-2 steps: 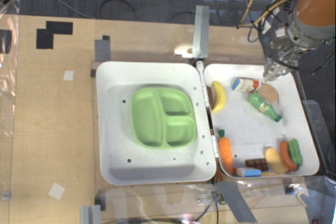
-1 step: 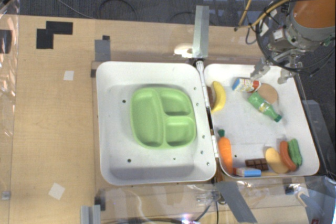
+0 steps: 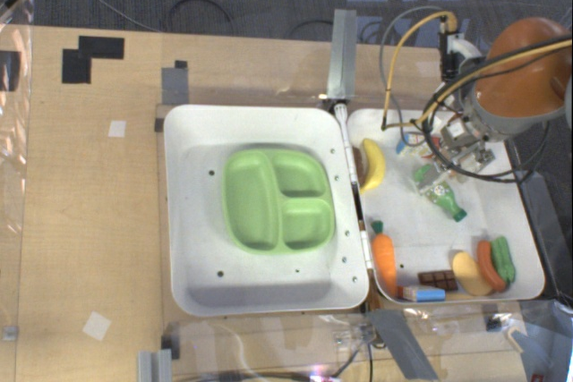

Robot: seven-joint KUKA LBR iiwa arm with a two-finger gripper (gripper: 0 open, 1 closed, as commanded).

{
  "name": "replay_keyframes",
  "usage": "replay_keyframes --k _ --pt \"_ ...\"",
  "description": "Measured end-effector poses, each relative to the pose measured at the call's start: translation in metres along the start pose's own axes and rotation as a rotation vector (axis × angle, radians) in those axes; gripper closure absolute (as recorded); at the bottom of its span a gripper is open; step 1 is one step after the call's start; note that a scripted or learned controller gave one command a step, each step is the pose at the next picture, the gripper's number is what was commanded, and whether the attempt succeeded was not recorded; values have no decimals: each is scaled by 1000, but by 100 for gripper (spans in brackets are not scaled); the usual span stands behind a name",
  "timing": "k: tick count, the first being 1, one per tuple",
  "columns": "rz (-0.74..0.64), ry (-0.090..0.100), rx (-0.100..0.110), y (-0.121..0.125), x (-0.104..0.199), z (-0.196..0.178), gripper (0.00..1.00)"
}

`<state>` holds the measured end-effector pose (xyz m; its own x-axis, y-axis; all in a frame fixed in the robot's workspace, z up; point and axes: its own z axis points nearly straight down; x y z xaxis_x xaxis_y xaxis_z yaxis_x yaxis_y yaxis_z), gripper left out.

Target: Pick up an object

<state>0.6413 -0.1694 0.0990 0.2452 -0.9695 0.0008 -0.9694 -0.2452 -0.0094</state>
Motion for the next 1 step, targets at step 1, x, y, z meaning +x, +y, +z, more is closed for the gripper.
replay_keyframes --k 1 --pt "117 1 5 45 -7 9 0"
